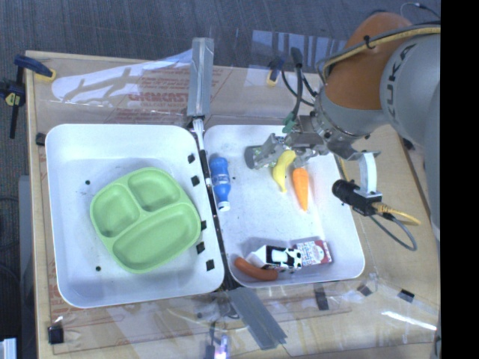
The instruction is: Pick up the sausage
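Note:
The sausage (253, 269) is a reddish-brown link lying along the front wall of the right bin (340, 256), its right end tucked against a small milk carton (296, 255). My gripper (260, 155) hangs over the back half of that bin, far from the sausage and just left of a yellow banana (282, 167). Nothing shows between its fingers.
An orange carrot (300, 188) lies beside the banana. A blue bottle (219, 179) rests by the divider between the bins. The left bin (67, 155) holds a green sectioned plate (147, 219). A black cable plug (353, 197) hangs off the arm at the right wall.

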Controlling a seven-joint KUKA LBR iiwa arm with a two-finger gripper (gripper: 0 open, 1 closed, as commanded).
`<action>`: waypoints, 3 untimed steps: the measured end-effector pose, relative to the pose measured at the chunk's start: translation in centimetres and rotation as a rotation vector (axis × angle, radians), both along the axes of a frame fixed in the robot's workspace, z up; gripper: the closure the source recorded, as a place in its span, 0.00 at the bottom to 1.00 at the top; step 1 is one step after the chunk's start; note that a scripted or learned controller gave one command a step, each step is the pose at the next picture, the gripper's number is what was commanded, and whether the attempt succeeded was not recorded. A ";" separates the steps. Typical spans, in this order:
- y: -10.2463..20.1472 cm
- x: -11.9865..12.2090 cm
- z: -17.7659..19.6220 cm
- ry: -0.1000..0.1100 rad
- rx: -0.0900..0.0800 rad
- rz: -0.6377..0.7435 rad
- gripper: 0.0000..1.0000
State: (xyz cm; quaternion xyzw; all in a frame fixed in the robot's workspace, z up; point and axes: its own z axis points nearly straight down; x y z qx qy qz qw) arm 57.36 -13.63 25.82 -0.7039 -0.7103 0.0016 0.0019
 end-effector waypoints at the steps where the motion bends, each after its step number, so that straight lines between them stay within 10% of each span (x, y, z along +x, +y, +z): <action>1: 6.0 2.6 -6.8 0.000 -0.001 0.111 0.00; 2: 3.8 0.8 -6.5 0.000 0.000 0.102 0.00; 3: 1.4 -9.8 -10.4 -0.001 0.002 0.342 0.00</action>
